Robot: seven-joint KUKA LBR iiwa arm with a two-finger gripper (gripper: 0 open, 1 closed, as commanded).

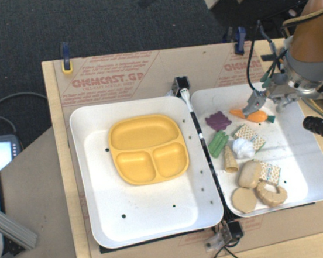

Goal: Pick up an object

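The right bin (307,159) holds a heap of toy food. An orange carrot (250,115) lies near its back edge, next to a purple piece (218,121). Below them are a green pod (217,143), a white ball (243,147), a checkered cracker (249,134), a tan cone (230,159) and round bread pieces (249,174). My gripper (254,104) hangs low over the carrot's right half, reaching in from the right. Whether it touches the carrot I cannot tell.
The left bin (98,187) carries a yellow divided plate (148,148) in its middle. More bread rounds (245,199) and a second cracker (271,171) crowd the right bin's front. Its right side is bare white floor.
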